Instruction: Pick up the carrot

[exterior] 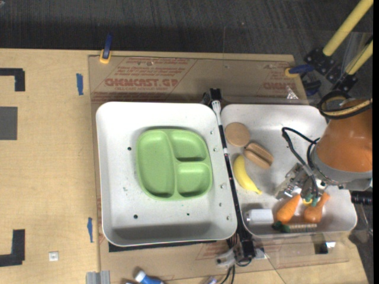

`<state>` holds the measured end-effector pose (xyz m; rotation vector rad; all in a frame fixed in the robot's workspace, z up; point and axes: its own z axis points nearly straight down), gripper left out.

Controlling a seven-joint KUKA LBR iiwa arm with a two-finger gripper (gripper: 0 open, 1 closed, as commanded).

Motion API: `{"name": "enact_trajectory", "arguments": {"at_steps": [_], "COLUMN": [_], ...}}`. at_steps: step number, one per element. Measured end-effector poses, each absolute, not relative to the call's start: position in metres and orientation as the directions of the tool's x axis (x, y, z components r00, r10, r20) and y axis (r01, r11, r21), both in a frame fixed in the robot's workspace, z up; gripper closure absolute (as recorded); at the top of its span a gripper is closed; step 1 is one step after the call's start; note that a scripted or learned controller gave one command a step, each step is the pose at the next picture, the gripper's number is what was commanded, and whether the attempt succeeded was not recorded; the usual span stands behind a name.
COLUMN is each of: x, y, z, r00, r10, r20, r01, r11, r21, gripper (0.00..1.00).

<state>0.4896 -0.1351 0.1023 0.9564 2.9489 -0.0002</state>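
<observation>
i take the green divided plate (174, 163) in the left bin (112, 176) as my landmark. every item that matters lies to its right, past the divider, in the right bin (346, 220).

the carrot (288, 209) sits well to the right of the plate and nearer the camera-side wall of the right bin. a second orange piece (314, 210) lies just beside it, further right; i judge this to be either another carrot or a similar toy, and i cannot tell which of the two is the intended one.

the gripper (298, 183) hangs over the right bin, right of the plate, just above and slightly behind the carrot. metal parts and cabling crowd the tip, so i cannot tell how the tool is set.

key relation: the carrot lies on the near side of the tool, close to it or touching; contact cannot be confirmed. its long axis runs on a slant, thick end up toward the tool, green tip down toward the bin wall. i judge that closing across this axis would serve best.

other items right of the plate: a round wooden disc (238, 134), a bread roll (259, 154), a banana (244, 175) and a white object (259, 216) just left of the carrot.
</observation>
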Motion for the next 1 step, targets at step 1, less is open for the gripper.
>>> {"name": "enact_trajectory", "arguments": {"at_steps": [1], "x": [0.4893], "y": [-0.1349], "z": [0.1018], "r00": [-0.809], "r10": [0.586], "r20": [-0.038], "r01": [0.586], "r11": [0.810], "r21": [0.012], "gripper": [0.00]}}
